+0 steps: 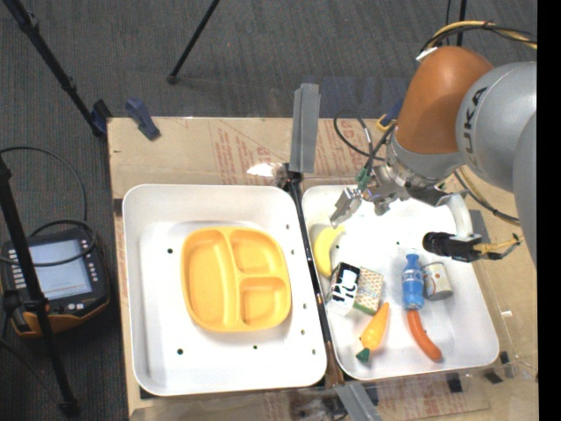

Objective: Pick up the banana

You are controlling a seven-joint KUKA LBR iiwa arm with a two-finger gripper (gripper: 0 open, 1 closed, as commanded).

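The yellow banana point(325, 247) lies in the right bin point(478, 327), close to its left wall. My gripper point(348, 205) hangs just above and slightly right of the banana's upper end, reaching in from the right under the orange wrist band. Its fingers point(343, 207) point down and to the left, and nothing shows between them.
A yellow divided plate point(235, 278) sits in the left bin point(153, 323). The right bin also holds a black-and-white box point(344, 285), a small patterned packet point(367, 289), a blue bottle point(413, 281), a can point(437, 281), a carrot point(375, 328) and an orange sausage-shaped piece point(422, 335).
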